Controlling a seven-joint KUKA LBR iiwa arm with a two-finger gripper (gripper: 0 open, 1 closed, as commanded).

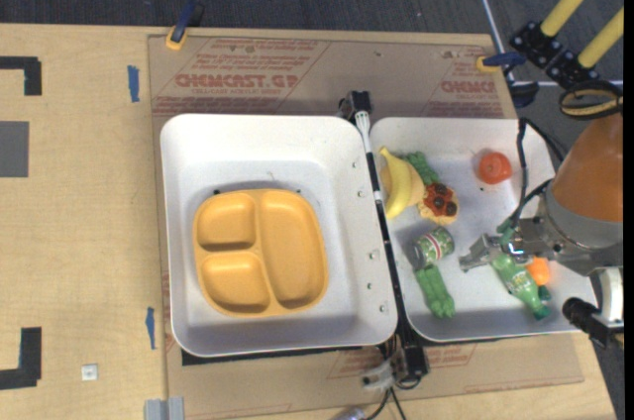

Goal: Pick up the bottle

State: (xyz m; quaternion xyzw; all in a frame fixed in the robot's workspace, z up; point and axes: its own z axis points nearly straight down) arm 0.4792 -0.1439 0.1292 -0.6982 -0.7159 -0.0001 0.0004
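Note:
The green bottle (pixel 521 282) lies in the right bin (pixel 466 324) near its front right corner, with an orange piece at its side. My gripper (pixel 500 248) hangs over the bottle's far end, just above or touching it; the wrist covers that end. A grey metal part of the gripper sticks out to the left toward a small green and white can (pixel 433 246). The arm's orange band (pixel 594 172) rises at the right edge.
In the right bin also lie a banana (pixel 396 182), a green vegetable (pixel 426 168), a red and yellow toy (pixel 438 200), a tomato (pixel 494 166) and a green cucumber-like piece (pixel 436 292). The left bin (pixel 198 151) holds a yellow divided plate (pixel 260 250).

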